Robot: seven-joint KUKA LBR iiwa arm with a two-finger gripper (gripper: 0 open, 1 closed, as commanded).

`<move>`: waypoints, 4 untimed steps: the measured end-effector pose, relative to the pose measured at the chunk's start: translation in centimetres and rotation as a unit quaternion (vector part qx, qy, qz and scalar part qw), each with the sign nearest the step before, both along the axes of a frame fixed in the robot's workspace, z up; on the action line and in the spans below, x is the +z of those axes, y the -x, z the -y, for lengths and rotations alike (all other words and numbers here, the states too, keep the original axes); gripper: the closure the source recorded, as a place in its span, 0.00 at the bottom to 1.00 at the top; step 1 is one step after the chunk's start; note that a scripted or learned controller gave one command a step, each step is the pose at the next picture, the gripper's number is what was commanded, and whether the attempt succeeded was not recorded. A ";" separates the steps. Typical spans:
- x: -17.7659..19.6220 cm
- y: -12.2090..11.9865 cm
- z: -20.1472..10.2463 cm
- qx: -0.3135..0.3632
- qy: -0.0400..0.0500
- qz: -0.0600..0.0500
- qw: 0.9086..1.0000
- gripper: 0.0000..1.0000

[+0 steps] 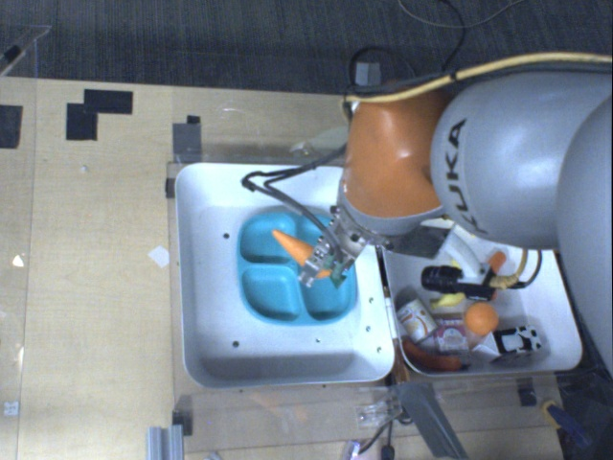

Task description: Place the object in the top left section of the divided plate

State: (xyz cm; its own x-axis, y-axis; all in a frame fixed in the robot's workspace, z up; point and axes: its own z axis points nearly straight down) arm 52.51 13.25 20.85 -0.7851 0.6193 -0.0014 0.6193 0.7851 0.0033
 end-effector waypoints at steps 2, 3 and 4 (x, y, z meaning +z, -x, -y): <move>11.2 -8.8 -4.1 -0.041 -0.001 0.003 0.999 1.00; -0.9 -2.0 -1.6 -0.009 0.000 -0.001 1.000 1.00; -1.3 -1.9 -6.8 0.008 0.000 0.001 1.000 1.00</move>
